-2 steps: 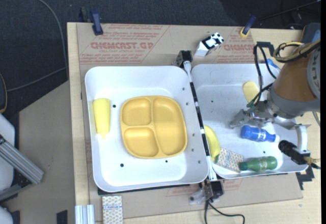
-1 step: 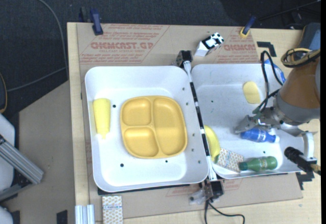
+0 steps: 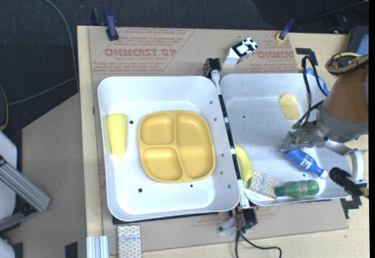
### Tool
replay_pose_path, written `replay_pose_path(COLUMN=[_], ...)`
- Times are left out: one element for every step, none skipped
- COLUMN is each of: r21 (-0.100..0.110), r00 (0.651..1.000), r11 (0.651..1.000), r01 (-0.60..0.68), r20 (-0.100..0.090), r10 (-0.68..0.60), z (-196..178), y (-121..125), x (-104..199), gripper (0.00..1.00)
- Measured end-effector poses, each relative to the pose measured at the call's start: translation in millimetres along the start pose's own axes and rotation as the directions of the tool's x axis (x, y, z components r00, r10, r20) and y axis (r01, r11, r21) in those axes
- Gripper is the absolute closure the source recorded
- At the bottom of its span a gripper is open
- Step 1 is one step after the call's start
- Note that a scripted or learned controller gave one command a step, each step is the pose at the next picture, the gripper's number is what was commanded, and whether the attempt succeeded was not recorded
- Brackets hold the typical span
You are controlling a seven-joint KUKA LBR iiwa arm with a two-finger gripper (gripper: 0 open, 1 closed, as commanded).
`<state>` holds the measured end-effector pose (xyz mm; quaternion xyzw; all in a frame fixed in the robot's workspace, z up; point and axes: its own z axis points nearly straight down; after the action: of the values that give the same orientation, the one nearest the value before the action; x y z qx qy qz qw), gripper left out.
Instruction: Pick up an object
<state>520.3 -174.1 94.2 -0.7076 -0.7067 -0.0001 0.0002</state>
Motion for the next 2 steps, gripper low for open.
replay_pose_path(r21=[-0.004,-0.002], r00=[1.000,1.000], r11=[1.000,1.000], r01=[0.005,0.003], r20=[-0.001,0.001], r10=[-0.005,-0.003], z=[-91.4,-126.5], y=[43.0,24.6], x=[88.4,127.8], gripper=[1.00,1.00])
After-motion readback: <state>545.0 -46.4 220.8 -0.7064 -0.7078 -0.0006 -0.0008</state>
